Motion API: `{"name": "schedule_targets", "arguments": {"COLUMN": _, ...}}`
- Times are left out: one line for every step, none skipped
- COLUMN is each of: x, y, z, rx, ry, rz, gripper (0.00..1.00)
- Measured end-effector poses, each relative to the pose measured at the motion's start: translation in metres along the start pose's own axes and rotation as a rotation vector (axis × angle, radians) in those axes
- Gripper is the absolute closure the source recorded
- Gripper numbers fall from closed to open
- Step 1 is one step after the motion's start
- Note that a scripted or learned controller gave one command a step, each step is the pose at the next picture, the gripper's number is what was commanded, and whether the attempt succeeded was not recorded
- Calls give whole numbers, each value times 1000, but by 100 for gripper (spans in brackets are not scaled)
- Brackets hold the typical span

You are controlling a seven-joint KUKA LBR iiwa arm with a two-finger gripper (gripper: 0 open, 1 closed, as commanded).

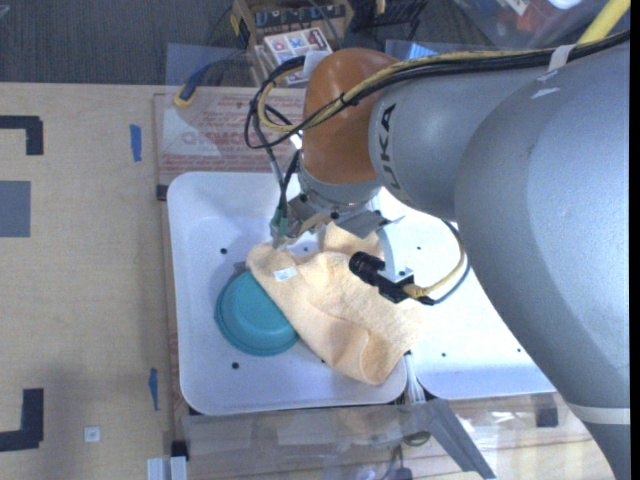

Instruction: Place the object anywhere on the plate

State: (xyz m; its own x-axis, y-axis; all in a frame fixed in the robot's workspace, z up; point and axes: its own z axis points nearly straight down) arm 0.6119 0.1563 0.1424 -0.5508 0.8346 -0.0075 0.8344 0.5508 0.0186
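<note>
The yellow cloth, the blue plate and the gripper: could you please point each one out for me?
yellow cloth (335,313), camera view, middle of its crumpled top.
blue plate (252,316), camera view, centre of its visible face.
gripper (285,224), camera view, tip just above the cloth's upper corner.

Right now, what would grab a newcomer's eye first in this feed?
The big grey arm sweeping in from the right, its orange band over the left bin. Below it, a crumpled yellow cloth lies in that bin, partly covering a teal plate at its left. The gripper sits at the cloth's upper edge.
</note>
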Motion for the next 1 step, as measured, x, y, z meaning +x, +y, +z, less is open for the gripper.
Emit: {"name": "schedule_targets", "arguments": {"x": 61, "y": 4, "z": -23, "rx": 13, "ry": 6, "rz": -68, "gripper": 100}}
